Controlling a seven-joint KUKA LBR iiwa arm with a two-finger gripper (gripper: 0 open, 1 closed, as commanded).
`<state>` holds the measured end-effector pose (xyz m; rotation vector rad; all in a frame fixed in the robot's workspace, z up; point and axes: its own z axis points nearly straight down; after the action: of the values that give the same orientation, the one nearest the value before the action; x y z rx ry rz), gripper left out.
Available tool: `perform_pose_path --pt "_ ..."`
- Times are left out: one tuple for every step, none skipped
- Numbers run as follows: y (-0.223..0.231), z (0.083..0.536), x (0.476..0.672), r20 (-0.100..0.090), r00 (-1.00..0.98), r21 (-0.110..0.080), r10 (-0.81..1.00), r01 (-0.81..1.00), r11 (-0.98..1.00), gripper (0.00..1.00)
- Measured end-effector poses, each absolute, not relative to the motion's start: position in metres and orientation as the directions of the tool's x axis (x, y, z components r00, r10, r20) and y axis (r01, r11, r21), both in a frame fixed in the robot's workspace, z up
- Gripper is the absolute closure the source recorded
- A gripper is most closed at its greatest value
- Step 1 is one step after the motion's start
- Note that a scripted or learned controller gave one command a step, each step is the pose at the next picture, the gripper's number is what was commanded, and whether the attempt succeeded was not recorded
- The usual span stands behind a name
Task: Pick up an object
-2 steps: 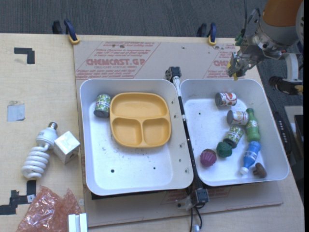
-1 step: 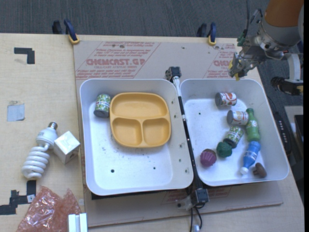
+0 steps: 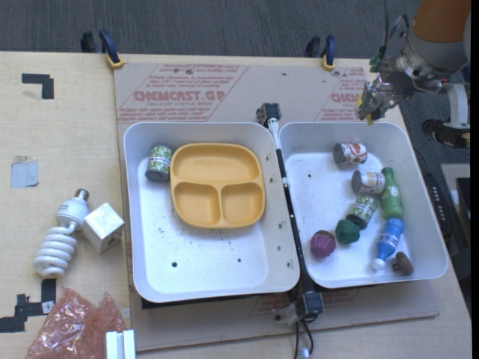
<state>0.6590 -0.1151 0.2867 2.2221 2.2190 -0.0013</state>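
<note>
The arm (image 3: 441, 21) has a broad orange band above a pale grey, rounded wrist section. Below that sits a darker metal head of small stacked parts, with yellowish bits at its lower tip. Thin dark cables loop from the upper side down to this head. The gripper (image 3: 372, 105) is small, dark and cluttered; finer detail is too small to tell.

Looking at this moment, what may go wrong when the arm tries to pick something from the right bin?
1. The green bottle, blue bottle and small cans lie packed together, so the gripper might nudge neighbours or pinch two.
2. Cans and bottles are round and may roll away.
3. The brown object sits near the bin wall, leaving little finger room.
</note>
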Motion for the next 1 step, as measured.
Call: perform_pose_path --pt "-0.0820 0.2825 0.6589 -0.001 -0.002 -0.001 1.000 1.000 0.002 1.00"
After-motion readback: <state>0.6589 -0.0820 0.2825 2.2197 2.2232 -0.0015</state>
